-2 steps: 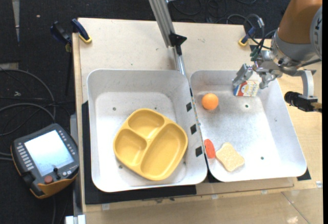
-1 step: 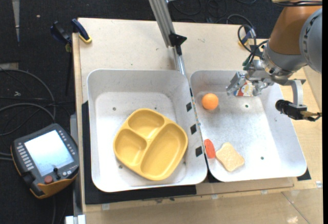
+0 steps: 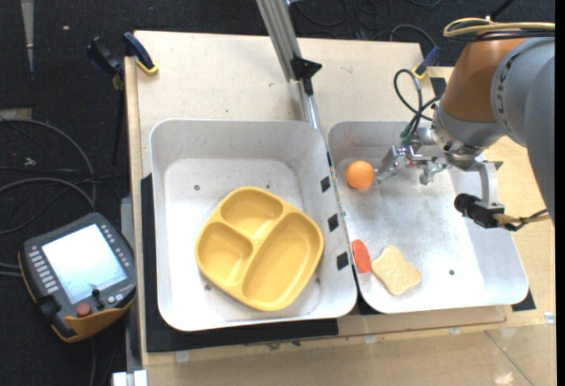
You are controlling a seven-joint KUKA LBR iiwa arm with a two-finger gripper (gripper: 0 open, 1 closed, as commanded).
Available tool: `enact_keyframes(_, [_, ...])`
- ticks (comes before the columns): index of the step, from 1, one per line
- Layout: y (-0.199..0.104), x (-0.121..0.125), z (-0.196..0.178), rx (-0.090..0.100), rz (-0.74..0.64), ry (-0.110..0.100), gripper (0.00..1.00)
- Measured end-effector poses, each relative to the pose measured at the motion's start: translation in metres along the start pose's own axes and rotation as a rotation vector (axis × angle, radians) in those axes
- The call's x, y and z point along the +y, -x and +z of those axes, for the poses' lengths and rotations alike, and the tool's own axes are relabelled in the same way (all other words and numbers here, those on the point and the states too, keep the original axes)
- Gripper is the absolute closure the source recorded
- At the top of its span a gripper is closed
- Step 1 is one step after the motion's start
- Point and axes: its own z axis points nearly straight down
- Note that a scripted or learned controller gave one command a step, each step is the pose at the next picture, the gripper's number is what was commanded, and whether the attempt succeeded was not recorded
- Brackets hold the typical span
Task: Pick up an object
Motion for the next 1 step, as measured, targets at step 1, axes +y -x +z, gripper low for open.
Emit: enact_keyframes(1, [0.0003,0.0020,-0.0147,-0.002,0.000,0.008,1.00])
